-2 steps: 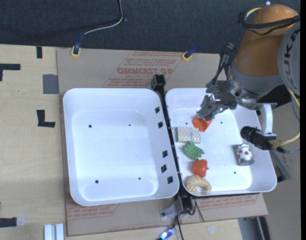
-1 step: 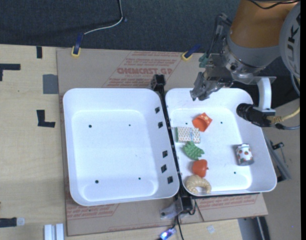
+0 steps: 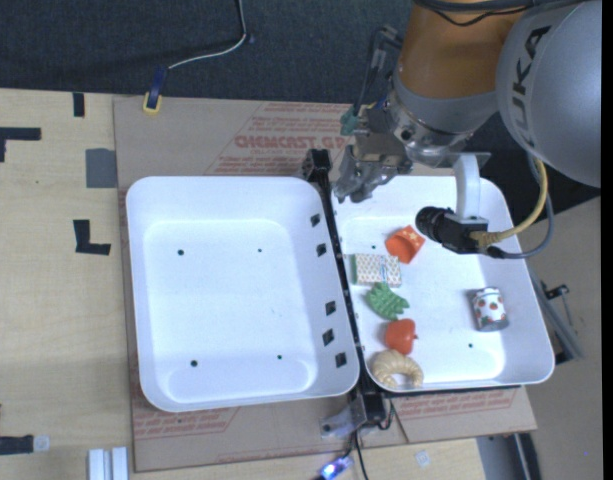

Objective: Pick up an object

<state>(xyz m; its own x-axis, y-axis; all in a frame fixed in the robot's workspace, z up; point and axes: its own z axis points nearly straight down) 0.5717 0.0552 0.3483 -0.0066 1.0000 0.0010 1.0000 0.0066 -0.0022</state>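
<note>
My gripper (image 3: 361,180) hangs over the far left corner of the right bin (image 3: 516,368), close to the divider between the bins. Several small objects lie in that bin. An orange-red piece (image 3: 405,244) lies nearest the gripper, to its lower right. Below that come a white block with a green pattern (image 3: 377,268), a green leafy toy (image 3: 386,300), a red toy (image 3: 400,335) and a tan croissant-shaped toy (image 3: 396,370). A small white and red can (image 3: 488,308) lies apart, toward the right wall. I see nothing held at the gripper.
The left bin (image 3: 146,268) sits beside the right one, with black clips along the shared wall (image 3: 331,288). A black cylinder (image 3: 441,226) on the arm's wrist hangs over the right bin. Both bins rest on cardboard (image 3: 236,138).
</note>
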